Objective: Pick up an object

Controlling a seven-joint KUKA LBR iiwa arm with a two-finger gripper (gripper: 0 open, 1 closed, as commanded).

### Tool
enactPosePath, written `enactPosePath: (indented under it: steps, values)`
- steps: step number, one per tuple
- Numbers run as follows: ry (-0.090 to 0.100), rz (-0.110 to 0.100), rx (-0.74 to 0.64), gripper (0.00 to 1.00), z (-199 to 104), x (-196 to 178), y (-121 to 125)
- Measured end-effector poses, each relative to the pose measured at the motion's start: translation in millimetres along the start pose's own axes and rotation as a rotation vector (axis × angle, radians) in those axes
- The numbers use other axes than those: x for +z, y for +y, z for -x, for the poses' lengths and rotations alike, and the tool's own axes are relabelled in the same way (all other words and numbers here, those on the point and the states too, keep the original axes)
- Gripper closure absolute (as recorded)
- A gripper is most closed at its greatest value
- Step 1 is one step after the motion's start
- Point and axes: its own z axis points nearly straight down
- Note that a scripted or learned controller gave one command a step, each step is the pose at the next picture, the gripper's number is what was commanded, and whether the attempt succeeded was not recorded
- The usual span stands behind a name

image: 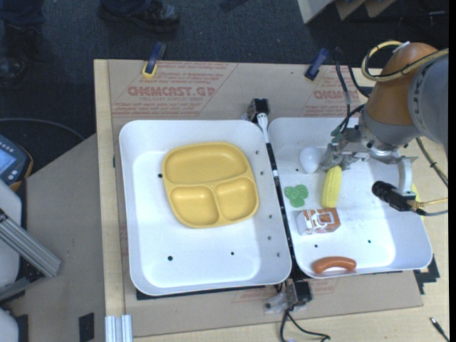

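The arm's wrist hides most of the tool (333, 164), so I cannot tell its state. It sits at the corn's (331, 186) top end, over the right bin (399, 248).

Two bins (135, 191), one yellow tray (209, 184), five small items (331, 185).

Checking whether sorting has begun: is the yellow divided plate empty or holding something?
Empty. All three compartments of the plate show bare yellow.
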Motion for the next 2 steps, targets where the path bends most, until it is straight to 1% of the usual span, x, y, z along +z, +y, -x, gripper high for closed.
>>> enactPosePath:
  steps: [1, 2]
  values:
    - [0.001, 0.004, -0.008, 1.00, -57, 11, 48]
    - [0.003, 0.008, -0.009, 1.00, -128, -97, 10]
